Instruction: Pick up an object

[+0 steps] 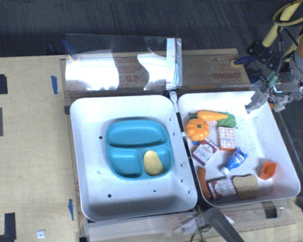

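My gripper [267, 106] hangs over the far right corner of the right bin [280, 135], its fingers apart with nothing between them. Below and left of it, in that bin, lie an orange carrot [211, 115] with a green top, a small orange pumpkin [197, 129], two little printed cartons [227, 137] [204, 152], a blue bottle [236, 159], an orange cup [267, 169], a tan bread slice [246, 184] and a brown packet [221, 187]. None of them touches the gripper.
The left bin [86, 147] holds a blue divided tray [137, 136] with a yellow oval object [153, 162] in its lower right compartment. A clear plastic sheet [122, 68] stands behind the bins. Cables and the arm [285, 43] crowd the upper right.
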`<action>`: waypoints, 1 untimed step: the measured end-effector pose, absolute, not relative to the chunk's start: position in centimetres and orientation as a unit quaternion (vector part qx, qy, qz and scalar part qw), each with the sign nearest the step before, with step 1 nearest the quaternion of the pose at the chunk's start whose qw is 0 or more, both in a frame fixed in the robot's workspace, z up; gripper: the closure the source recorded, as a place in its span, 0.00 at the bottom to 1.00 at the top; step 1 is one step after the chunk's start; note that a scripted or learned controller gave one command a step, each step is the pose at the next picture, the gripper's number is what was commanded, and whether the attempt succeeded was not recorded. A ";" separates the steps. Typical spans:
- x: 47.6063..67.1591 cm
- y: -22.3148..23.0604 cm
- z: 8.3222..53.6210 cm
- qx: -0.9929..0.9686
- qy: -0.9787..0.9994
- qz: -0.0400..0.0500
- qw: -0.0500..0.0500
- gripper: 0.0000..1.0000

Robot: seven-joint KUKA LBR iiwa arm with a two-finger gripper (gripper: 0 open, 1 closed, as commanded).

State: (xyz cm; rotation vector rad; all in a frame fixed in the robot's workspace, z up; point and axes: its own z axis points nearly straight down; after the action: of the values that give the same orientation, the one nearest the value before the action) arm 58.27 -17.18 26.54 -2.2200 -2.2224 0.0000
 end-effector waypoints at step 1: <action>51.4 -20.4 13.6 -0.694 -0.720 0.003 0.005 0.00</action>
State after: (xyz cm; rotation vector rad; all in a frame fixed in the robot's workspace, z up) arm 51.36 -20.41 13.57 -2.1748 -2.2541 0.0093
